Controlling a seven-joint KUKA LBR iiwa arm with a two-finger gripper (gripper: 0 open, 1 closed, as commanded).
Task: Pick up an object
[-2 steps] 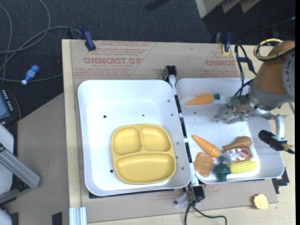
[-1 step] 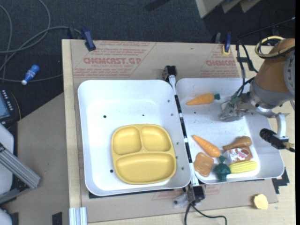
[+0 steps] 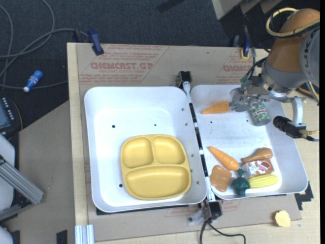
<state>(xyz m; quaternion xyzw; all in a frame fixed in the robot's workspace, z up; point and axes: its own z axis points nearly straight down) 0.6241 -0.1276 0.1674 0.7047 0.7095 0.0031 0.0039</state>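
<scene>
Orange carrot [image 3: 216,108], tapered, lying flat

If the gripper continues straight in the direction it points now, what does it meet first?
Probably the carrot: the gripper points left along the right bin's far end, and the carrot lies just ahead. Height is unclear, so it might pass above.

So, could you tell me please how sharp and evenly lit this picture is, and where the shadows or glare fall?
Camera view: lighting is soft and even; the left bin shows mild glare on its bare floor; the yellow tray casts only a faint shadow; the tool near the upper carrot is slightly blurred, while the toy food cluster stays fairly sharp.
</scene>
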